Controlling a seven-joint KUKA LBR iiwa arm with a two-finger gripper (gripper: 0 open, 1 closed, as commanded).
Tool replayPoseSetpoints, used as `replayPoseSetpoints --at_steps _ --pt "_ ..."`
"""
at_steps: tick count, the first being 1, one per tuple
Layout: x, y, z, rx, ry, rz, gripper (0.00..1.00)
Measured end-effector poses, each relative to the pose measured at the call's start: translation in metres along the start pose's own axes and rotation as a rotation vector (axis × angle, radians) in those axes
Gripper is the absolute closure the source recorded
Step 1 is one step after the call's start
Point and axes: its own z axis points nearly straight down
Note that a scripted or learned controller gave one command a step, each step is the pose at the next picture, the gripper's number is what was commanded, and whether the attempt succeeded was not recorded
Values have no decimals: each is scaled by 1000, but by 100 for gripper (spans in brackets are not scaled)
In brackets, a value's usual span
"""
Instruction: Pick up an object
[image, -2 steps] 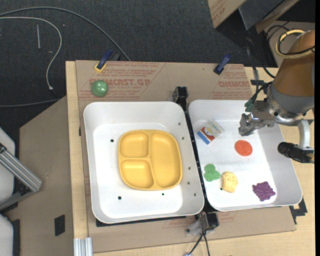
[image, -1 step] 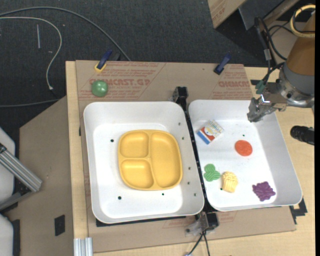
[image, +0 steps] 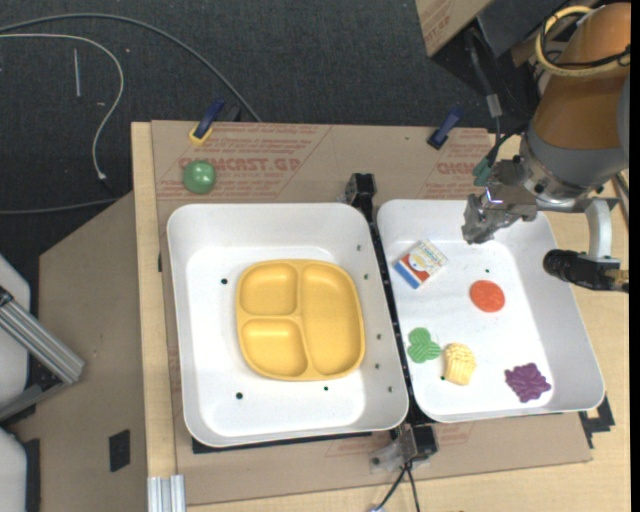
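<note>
— Where is the gripper (image: 481, 226) in the overhead camera view?

— Above the far end of the right bin (image: 570, 320), hanging from the grey arm (image: 575, 120) with its orange band. The metal fingers point down over bare white floor with nothing between them; whether they are parted or closed is impossible to say at this size.

— And the objects it could pick up?

— All lie in the right bin. A small card packet (image: 421, 264), white with red and blue print, sits nearest the gripper, just beside it toward the left bin. A flat orange-red disc (image: 487, 296) lies mid-bin. At the near end: a lumpy green piece (image: 423, 346), a ridged pale-yellow piece (image: 458, 363) touching or almost touching it, and a knobbly purple cluster (image: 527, 381) apart by the right wall.

— The left bin (image: 200, 300)?

— It holds a smooth yellow plastic tray (image: 300, 319) with three compartments and rounded corners.

— Anything else?

— A green ball (image: 199, 177) rests on the cardboard bench top (image: 300, 160) behind the left bin, near a blue clamp (image: 208, 119). The arm's upper part is cut off by the frame edge.
</note>
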Motion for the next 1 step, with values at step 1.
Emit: replayPoseSetpoints --at_steps 1 --pt "59 1 3 3 1 -1 100"
